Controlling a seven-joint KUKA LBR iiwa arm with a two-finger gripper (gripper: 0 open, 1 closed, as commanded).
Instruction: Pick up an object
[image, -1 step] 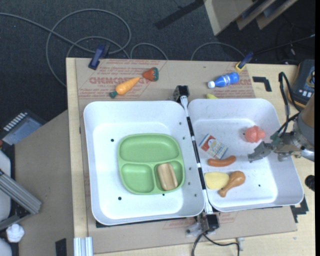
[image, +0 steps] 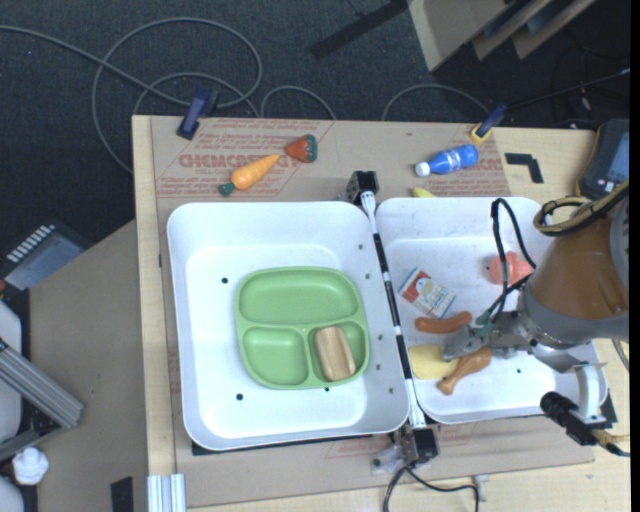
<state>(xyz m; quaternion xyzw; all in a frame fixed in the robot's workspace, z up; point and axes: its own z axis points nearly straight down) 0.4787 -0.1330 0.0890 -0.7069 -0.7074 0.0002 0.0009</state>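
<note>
1. Several small toys lie in the right white plastic bin (image: 470, 218). A brown toy chicken drumstick (image: 466, 371) sits near the front, touching a yellow toy piece (image: 427, 361).
2. A red toy sausage (image: 443, 323) lies just behind it, near a small white-and-red toy carton (image: 427, 294).
3. The grey jaws (image: 468, 345) hover low between the sausage and the drumstick. I cannot tell if they are spread or closed, or gripping anything.
4. To do this well, I think the arm should pinch one toy across its thin middle, then lift straight up.
5. The left white bin (image: 200, 240) holds a green plastic tray (image: 295, 295) with a tan toy bread roll (image: 335, 353).
6. An orange toy carrot (image: 252, 172) lies on the counter (image: 160, 140) behind.
</note>
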